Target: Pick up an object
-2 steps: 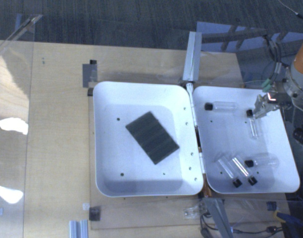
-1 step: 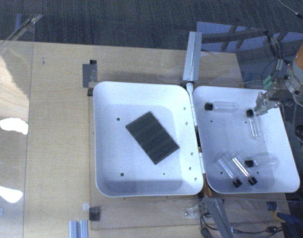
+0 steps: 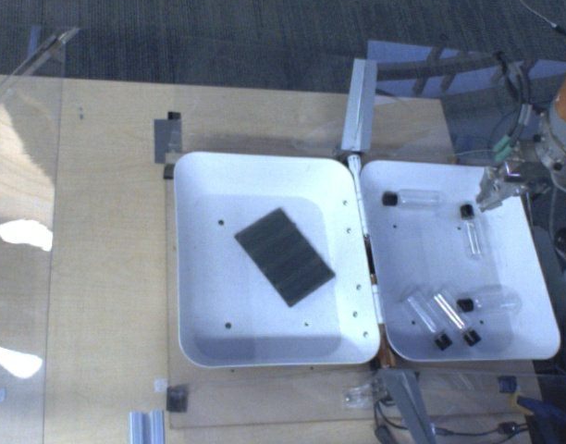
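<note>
The left bin (image 3: 186, 276) holds a dark ribbed pad (image 3: 284, 256), long axis running ten to four o'clock. In the right bin (image 3: 542, 326), clear capped vials (image 3: 437, 314) lie scattered; one small vial (image 3: 471, 234), lying twelve to six, sits just at seven o'clock of the gripper (image 3: 495, 191). Whether the gripper is apart or together I cannot tell.

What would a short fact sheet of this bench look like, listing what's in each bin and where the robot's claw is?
left bin: one dark grey ridged pad, lying flat, turned at a slant
right bin: several clear vials with black caps, scattered, lying down
gripper: above the right bin's far right corner, next to one vial
holding anything: nothing visible between its fingers
</note>
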You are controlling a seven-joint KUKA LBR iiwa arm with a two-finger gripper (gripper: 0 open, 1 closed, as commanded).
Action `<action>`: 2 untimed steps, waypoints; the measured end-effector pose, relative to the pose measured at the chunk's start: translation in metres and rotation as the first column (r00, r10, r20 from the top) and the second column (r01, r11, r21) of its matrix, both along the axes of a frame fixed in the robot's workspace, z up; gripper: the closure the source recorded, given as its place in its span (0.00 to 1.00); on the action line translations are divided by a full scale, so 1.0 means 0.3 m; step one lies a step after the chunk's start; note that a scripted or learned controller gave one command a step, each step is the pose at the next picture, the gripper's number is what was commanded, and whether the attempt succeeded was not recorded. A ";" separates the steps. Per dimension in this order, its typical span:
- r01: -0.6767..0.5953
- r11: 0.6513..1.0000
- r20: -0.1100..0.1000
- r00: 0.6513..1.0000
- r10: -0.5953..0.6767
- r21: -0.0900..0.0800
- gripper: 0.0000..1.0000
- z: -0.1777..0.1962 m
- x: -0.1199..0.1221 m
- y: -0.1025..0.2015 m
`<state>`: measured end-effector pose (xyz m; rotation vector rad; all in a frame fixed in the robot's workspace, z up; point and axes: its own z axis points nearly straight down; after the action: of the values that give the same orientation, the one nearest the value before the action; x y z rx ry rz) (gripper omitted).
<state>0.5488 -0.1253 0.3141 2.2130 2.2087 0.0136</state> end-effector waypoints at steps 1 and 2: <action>-0.102 0.995 -0.012 0.995 0.102 0.002 1.00 -0.121 -0.066 -0.196; -0.107 0.994 -0.008 0.994 0.107 0.000 1.00 -0.087 -0.058 -0.194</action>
<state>0.5315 -0.1835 0.2880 2.0957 2.3285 0.0051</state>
